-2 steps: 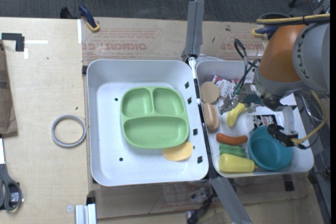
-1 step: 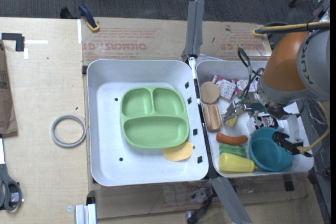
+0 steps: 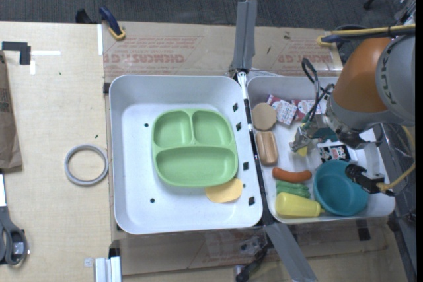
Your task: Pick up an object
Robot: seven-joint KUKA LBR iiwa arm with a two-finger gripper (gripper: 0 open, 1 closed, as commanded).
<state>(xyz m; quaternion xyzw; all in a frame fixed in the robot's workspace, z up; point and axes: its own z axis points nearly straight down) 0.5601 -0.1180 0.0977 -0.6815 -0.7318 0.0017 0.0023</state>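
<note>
Wood-coloured surface (image 3: 53,109) fills the left side, carrying a grey tape ring (image 3: 86,164) and, at the far left edge, a brown paper bag (image 3: 8,115). Next comes the left white bin (image 3: 125,142), which holds a pale green plastic divided plate (image 3: 194,147) with a flat yellow disc (image 3: 225,192) touching its lower right rim.

Beside it sits the right white bin (image 3: 264,86), crowded with small things. Along its left wall lie a round tan bun-shaped toy (image 3: 264,116) and, just below it, a tan hot-dog-bun toy (image 3: 267,147). Lower down are a red-orange sausage toy (image 3: 291,175), a green pod-shaped toy (image 3: 293,189) and a yellow rounded block (image 3: 297,207), packed close together. A pink and white printed packet (image 3: 287,111) lies near the far wall. A blue plastic bowl (image 3: 340,188) sits at the lower right, with a black and white card (image 3: 333,152) just above it.

From the right, the grey arm with its orange band (image 3: 360,79) reaches into this bin. Its end effector (image 3: 305,140) hangs low among the objects, over a small yellow piece (image 3: 302,150); whether it is parted or closed cannot be told.
</note>
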